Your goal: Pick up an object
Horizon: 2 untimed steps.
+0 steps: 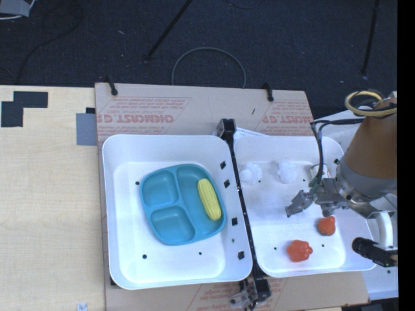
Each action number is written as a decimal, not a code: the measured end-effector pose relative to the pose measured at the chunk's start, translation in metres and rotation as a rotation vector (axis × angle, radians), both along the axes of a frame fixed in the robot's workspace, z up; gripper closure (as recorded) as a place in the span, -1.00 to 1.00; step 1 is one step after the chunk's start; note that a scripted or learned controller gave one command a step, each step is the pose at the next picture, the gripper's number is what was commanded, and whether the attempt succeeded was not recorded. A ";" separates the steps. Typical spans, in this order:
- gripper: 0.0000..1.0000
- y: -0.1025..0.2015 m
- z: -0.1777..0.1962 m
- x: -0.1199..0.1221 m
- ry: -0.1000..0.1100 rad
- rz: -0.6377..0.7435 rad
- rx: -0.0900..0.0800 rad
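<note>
On bench: two shallow white bins side by side on a cardboard sheet (194,112) w/ mirrored print, light wood tabletop (45,206) to the left, dark carpet (97,37) behind w/ cables and a wire loop (209,67). Black clamp strip (237,206) runs along the seam btw bins.

Left bin (123,264): blue divided tray (172,206), yellow corn cob (209,198) lying in its right compartment.

Right bin (272,264): two small whitish lumps (251,172) near the back, well apart from the rest; red-orange object (299,250) near front rim; smaller orange object (326,225) by the right side.

Arm (373,154) comes in from right, over right bin. Gripper (299,206) low over bin floor, pointing left, just beside the smaller orange object but nothing seen btw fingers. Finger spread: can't tell, too dark/small.

Cables (319,154) drape from the wrist across the bin's back right corner.
</note>
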<state>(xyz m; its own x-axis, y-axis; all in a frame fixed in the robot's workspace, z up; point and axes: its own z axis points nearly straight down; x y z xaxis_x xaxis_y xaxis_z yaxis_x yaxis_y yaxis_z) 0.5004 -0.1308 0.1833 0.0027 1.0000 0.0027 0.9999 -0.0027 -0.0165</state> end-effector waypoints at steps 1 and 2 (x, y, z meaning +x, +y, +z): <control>-1.00 0.000 0.007 0.003 -0.012 0.002 -0.001; -1.00 -0.006 -0.045 0.010 -0.010 0.003 -0.001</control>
<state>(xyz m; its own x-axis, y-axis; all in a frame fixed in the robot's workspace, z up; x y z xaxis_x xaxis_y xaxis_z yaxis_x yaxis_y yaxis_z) 0.5104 -0.1364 0.1382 0.0001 1.0000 0.0020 1.0000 -0.0001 -0.0069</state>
